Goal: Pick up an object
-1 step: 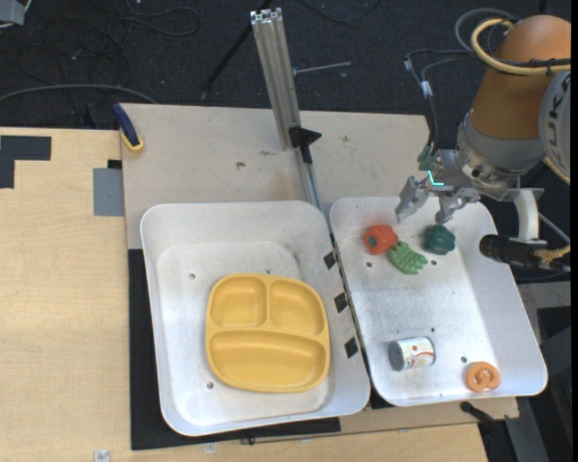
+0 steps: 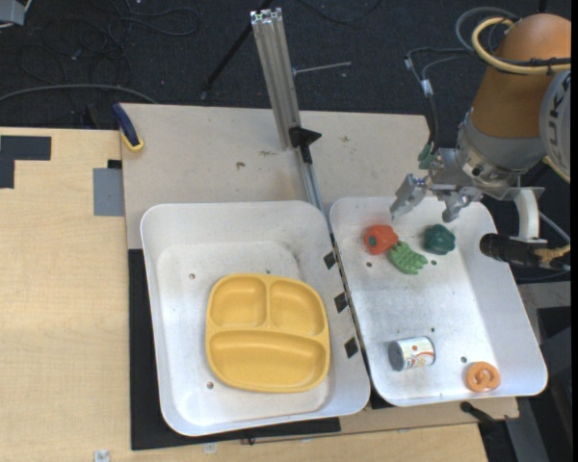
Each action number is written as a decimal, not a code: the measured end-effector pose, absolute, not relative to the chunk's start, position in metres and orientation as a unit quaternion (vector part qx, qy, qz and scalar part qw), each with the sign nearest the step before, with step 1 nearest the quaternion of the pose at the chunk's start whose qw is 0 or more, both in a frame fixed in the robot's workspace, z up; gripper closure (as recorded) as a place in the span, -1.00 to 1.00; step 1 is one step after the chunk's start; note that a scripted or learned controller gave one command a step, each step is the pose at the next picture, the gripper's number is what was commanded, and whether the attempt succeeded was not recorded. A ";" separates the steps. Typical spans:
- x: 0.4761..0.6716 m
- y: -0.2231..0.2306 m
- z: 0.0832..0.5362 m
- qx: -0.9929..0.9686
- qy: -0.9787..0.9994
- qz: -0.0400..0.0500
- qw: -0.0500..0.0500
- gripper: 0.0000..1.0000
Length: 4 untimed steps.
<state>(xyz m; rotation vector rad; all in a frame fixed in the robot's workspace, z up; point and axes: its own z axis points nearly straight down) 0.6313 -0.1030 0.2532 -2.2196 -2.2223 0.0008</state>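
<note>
My gripper [image 2: 430,207] hangs open over the far end of the right bin [image 2: 520,354], its two fingers spread with nothing between them. Just below it lie a red toy [image 2: 377,238], a light green toy [image 2: 406,257] and a dark green toy [image 2: 439,240]. Nearer the front of the same bin lie a small can on its side [image 2: 411,353] and an orange ring [image 2: 482,377].
The left bin [image 2: 173,258] holds a yellow divided plate [image 2: 267,333]. An upright aluminium post [image 2: 277,75] stands behind the bins. A wooden surface [image 2: 48,287] lies to the left.
</note>
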 end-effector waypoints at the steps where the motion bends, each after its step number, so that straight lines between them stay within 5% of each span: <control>1: 0.627 -0.111 0.204 -0.707 -0.707 0.003 0.003 -1.00; 3: 0.633 -0.115 0.093 -0.707 -0.707 -0.001 -0.005 -1.00; 4: 0.635 -0.117 0.108 -0.708 -0.706 -0.002 -0.007 1.00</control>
